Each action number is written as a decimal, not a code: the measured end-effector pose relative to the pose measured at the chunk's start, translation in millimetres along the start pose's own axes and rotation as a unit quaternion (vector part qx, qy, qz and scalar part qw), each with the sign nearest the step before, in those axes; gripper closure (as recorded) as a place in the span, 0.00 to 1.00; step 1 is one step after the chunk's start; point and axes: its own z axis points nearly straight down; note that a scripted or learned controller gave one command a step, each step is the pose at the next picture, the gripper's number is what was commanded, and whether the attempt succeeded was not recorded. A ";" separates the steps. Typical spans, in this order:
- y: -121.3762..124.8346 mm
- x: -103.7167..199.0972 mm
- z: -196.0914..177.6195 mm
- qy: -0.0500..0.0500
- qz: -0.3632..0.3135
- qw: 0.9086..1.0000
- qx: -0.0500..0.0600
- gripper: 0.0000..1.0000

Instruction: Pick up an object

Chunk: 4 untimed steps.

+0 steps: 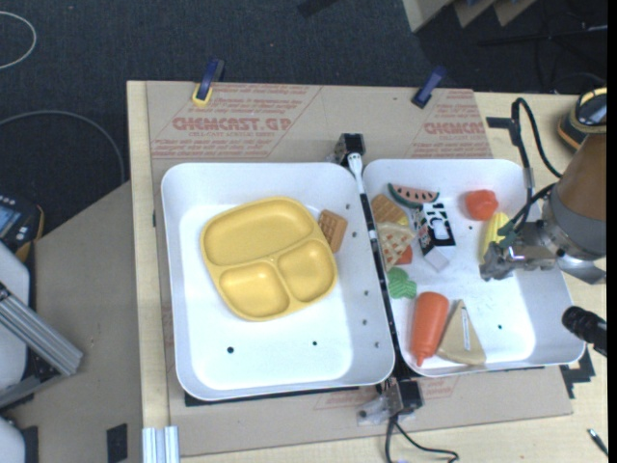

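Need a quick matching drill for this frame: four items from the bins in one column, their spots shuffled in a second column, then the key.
Items:
1. yellow divided plate
2. waffle piece
3. watermelon slice
4. carrot

Places:
A. right bin, far end, close to the divider
B. left bin, taking up its middle
C. right bin, near end, beside a tan wedge
D. left bin, at the plate's right edge

Pairs: 1-B, 2-D, 3-A, 4-C
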 end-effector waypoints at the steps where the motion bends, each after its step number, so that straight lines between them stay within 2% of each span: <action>1: 1.4 -0.1 -24.7 0.000 0.000 1.000 0.001 1.00; 2: 18.7 41.3 -19.2 0.001 -0.002 1.000 0.003 1.00; 3: 34.2 96.1 -10.3 0.002 -0.002 1.000 0.003 1.00; 4: 47.0 154.5 -19.7 0.002 -0.003 1.000 0.002 1.00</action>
